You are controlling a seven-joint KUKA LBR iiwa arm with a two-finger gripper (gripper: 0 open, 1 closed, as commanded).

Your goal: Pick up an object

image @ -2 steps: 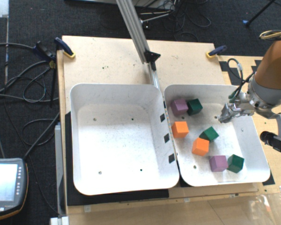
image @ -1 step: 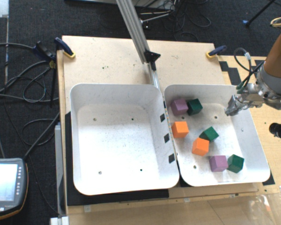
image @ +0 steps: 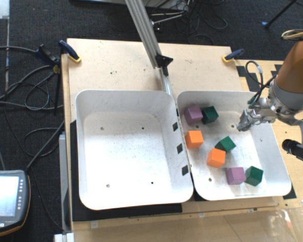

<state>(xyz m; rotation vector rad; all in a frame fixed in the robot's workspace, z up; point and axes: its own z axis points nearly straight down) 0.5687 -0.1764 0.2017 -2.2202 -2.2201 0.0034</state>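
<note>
Pincer on the grey arm with the orange band is hanging over the right-hand shallow white plastic bin, up near its right wall, and honestly I can't tell how it's set, the metal bits are a small blurry clump from this angle. Nothing visible is caught in it, so my read is no pick has happened yet.

All the candidates sit in that right bin, which makes sense since the arm comes in from that side. Closest to the pincer are the small dark green cube touching the small purple cube near the top of the bin, and another green cube lower down, just beside an orange cube. A second orange cube sits alone near the divider, probably the easiest grab since nothing crowds it. At the bottom a second purple cube touches a third green cube.

The left white bin sits on the same pale wooden counter.

Hard to make out: the arm is cut off at the right edge, and I can't judge how high the pincer is above the bin floor.
</note>
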